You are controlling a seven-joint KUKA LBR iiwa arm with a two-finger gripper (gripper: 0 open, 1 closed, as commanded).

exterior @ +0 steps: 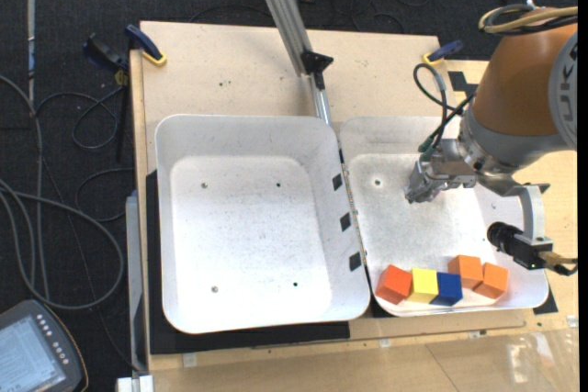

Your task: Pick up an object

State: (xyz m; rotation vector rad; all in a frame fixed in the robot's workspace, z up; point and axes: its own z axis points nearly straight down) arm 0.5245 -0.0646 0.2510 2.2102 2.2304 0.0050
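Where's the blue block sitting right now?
The blue block lies in the right bin, along its near edge, in a row of blocks: the yellow block is on its left and an orange block just behind it.

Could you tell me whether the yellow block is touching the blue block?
Touching. The camera view shows the yellow block pressed against the blue block, with no white bin floor between them.
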